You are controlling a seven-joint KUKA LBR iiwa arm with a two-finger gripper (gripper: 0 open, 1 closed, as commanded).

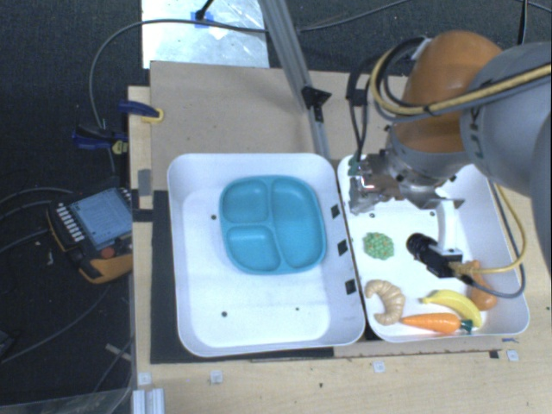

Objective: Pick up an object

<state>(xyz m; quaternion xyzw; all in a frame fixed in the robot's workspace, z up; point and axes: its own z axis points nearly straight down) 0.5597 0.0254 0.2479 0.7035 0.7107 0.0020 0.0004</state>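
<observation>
The right bin (509,322) holds a green broccoli floret (378,246), a tan croissant (387,299), an orange carrot (430,323) and a yellow banana (453,302). My gripper (366,188) hovers over the bin's far left corner, just above and behind the broccoli. Nothing shows between its metal fingers. An orange-brown piece (483,298) lies partly hidden beside the banana.
The left bin (198,309) carries a blue divided plate (272,222). A grey pole (289,46) slants down to the bins' far edge. Clamps (129,110) and a handheld device (97,231) lie left of the bench board.
</observation>
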